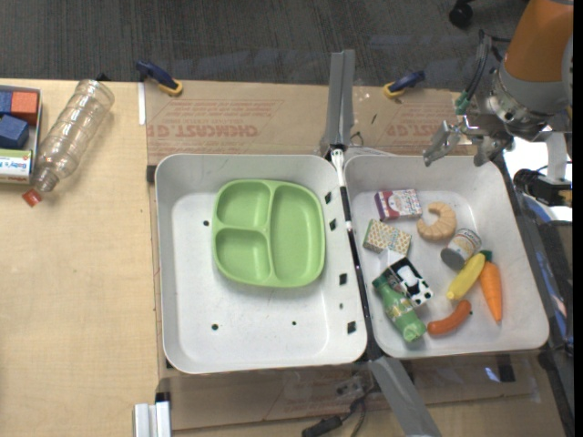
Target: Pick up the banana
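Banana (464, 276) untouched in right bin (524, 244), beside carrot (492, 290). Gripper (465, 144) above bin's far edge, fingers spread, pinching nothing. Grasp not begun.

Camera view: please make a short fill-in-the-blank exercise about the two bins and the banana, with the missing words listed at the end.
1. The banana lies in the ____ bin.
2. The left bin holds a ____ plate with three compartments.
3. The long orange thing touching the banana is a ____.
4. The gripper hangs over the right bin's ____ edge.

Missing words: right; green; carrot; far
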Action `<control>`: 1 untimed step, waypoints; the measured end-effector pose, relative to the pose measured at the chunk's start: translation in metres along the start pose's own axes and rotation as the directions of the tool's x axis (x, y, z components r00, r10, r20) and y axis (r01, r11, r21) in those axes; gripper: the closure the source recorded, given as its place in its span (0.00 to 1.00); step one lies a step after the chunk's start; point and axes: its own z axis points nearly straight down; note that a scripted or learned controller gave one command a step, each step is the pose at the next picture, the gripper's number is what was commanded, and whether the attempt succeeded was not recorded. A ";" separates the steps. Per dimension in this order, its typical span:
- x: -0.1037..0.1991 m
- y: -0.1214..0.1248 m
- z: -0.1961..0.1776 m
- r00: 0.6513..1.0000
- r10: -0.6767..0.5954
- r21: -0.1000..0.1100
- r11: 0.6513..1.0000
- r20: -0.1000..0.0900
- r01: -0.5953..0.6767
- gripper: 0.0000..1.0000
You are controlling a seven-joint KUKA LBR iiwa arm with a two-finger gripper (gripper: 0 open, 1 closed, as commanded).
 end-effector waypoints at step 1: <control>-0.011 0.004 0.106 0.988 0.157 0.001 0.988 0.000 -0.157 0.00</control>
